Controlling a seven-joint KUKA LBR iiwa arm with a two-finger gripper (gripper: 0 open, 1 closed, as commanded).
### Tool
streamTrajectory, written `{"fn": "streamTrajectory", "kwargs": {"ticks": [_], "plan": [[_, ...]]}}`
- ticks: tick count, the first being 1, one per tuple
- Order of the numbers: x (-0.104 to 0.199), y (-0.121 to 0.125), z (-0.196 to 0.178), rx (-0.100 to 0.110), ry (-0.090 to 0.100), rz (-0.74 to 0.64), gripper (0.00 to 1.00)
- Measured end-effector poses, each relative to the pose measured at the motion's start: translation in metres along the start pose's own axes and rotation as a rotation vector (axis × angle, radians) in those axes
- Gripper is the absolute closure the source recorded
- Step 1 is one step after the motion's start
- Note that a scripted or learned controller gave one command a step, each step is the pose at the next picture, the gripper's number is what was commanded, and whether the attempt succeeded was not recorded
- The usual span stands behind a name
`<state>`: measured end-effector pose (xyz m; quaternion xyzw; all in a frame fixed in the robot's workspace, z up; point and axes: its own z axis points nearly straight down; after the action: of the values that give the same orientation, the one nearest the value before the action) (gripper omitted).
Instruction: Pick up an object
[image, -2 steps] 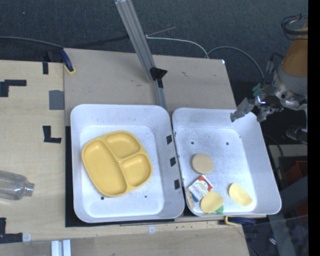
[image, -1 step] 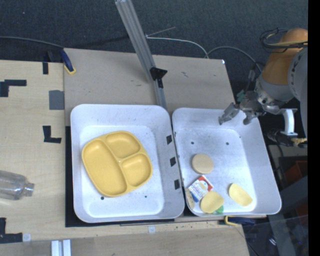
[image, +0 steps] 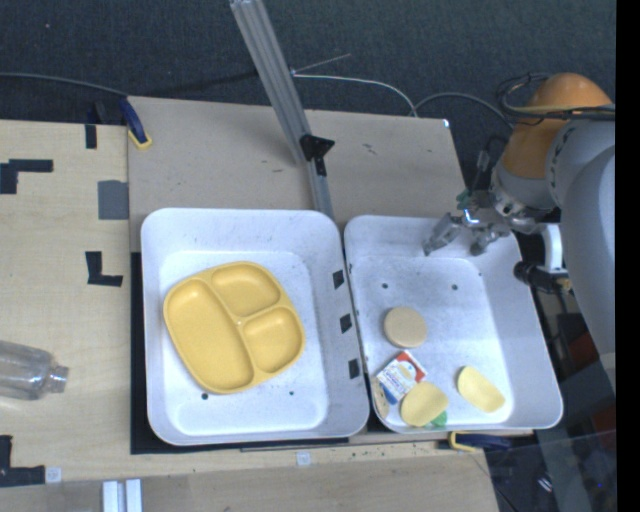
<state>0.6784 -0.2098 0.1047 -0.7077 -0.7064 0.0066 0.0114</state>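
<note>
The hand (image: 462, 236) hovers with fingers spread apart and holding nothing over the far edge of the right bin (image: 520, 330). Nothing looks picked yet: a tan disc (image: 405, 326), two yellow pieces (image: 480, 389) and a small packet (image: 397, 378) lie nearer in that bin.

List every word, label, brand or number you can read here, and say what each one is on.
No text is legible in this view.
Small packet in the right bin: red, white and orange printing, too small and blurred to read.
Clear bottle on the bench: no readable label.
Yellow divided tray: no markings visible.
</note>
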Motion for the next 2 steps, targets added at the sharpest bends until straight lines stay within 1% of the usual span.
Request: {"fn": "streamTrajectory", "kwargs": {"ticks": [2], "plan": [[0.0004, -0.0005, -0.0001, -0.003, -0.002, -0.001, 0.0]]}}
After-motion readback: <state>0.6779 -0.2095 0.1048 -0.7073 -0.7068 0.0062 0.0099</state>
